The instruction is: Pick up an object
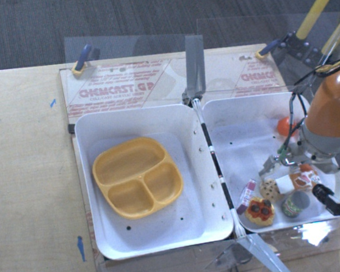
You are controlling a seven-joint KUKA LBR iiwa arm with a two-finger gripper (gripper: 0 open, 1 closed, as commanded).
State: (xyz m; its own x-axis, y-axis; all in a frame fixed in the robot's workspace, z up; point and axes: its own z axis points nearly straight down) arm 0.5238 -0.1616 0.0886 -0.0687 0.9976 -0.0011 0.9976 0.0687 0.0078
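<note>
The arm [333, 112] runs off the right edge and covers part of the orange ball [283, 126]. Print on the small packet [247, 193] is too small to read.

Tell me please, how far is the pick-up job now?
Nothing looks picked yet. The arm's pincer is low in the right bin, just above the small toys heaped at its near edge. Left: a grasp and a lift. The yellow plate lies in the left bin.
</note>
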